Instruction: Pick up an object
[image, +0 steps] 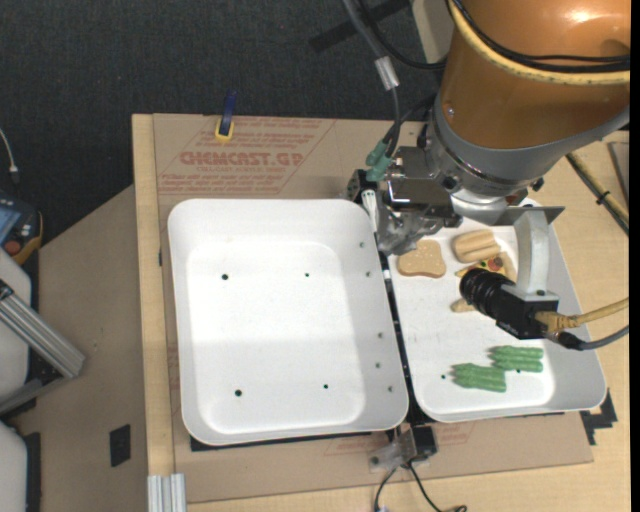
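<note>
The right bin (520, 395) holds a tan bread-slice-shaped piece (422, 262), a tan hot-dog-bun-like piece (474, 244), and two green bumpy pieces (478, 377) (517, 358) near the front. A small dark and orange item (494, 266) lies partly hidden behind the arm's black fitting. My gripper (398, 232) hangs low over the right bin's back left corner, just left of the bread-shaped piece, beside the wall between the bins. The arm's bulk covers the bin's back part.
The left bin (270, 320) sits beside the right one on a cardboard sheet (240, 150). A black cylindrical fitting (500, 300) with a yellow cable juts over the middle of the right bin. A blue and yellow clip (227, 118) stands at the cardboard's back edge.
</note>
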